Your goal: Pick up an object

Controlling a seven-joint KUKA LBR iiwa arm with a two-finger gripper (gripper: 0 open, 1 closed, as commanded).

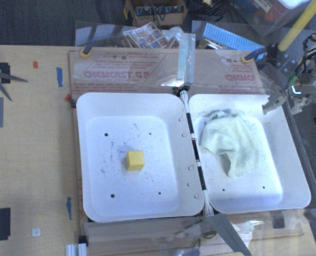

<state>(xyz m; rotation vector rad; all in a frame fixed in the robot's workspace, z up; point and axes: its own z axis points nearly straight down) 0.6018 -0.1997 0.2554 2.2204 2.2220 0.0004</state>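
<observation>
Camera view looks down at a slant on a bench [30, 159] whose pale wood takes up the left and lower parts of the frame, and on it sit two shallow white bins side by side. Left bin [94, 111] fills the centre-left of the picture; its floor is speckled with dark scuffs and a few small holes. Right bin [291, 169] fills the centre-right and touches the left one along a hinged seam down the middle. A crumpled white towel [230, 143] lies in the right bin, bunched toward its upper left, with folds that rise off the floor. A small yellow block [135, 160] sits alone near the middle of the left bin, well apart from every wall. At the right edge of the frame, above the right bin's far corner, the gripper [270, 106] hangs at the end of dark, tangled hardware; whether it is spread or closed I cannot tell at this size and angle, and nothing is seen held in it. Judged from here, either object could serve the task, and each carries its own risk. The towel is nearest, but it is soft and white on white: a descent onto a flat patch would likely pinch nothing or catch a single fold that slips free on the lift. The block is firm but small, so a slightly offset approach could nudge it aside across the smooth floor, or close beside it rather than around it.
</observation>
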